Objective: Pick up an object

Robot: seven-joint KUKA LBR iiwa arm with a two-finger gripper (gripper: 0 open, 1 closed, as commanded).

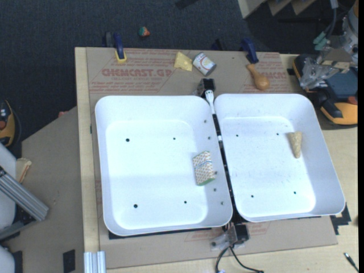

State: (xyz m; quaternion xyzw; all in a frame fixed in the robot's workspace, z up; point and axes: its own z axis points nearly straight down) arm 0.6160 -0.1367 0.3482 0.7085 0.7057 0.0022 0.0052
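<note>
Two shallow white bins sat side by side on a bench. Nearest the viewer, the left bin (114, 152) held a small patterned packet (203, 168) close to its right wall. Farther right, the right bin (318, 152) held a pale cone-shaped piece (295, 144) near its far right side. At the upper right, part of the arm (333, 38) hung above the bench edge, well apart from both items. Its fingers were too blurred to tell whether they were open or closed. A good attempt would probably descend squarely over one item, clear of the bin walls.
</note>
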